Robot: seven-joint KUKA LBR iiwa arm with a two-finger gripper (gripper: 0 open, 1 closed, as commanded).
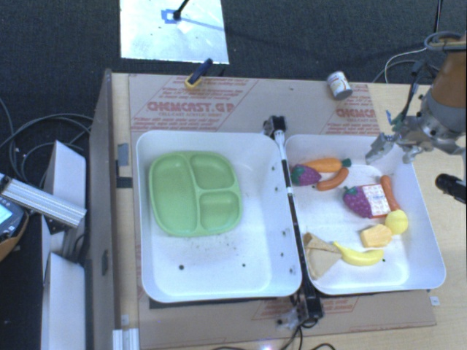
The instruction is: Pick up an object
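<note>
In the camera view the gripper (pixel 392 146) hangs over the far right corner of the right bin (pixel 427 228), with its two fingers spread apart and nothing between them. I judge it waits there open because no toy is chosen yet, and from this corner it can go down on the pile without pushing anything. All the toys lie below and to the left of the claw. Nearest is a thin orange sausage (pixel 390 192), just under it, beside a purple strawberry-like piece (pixel 363 200) with a white label. A yellow lemon (pixel 398 222) and an orange cheese wedge (pixel 375 236) sit further down, then a yellow banana (pixel 359 255) and a slice of bread (pixel 318 254). To the left are a carrot (pixel 328 165) and purple grapes (pixel 305 174). Far left of the claw, the left bin (pixel 168 283) holds a green divided tray (pixel 195 193).
</note>
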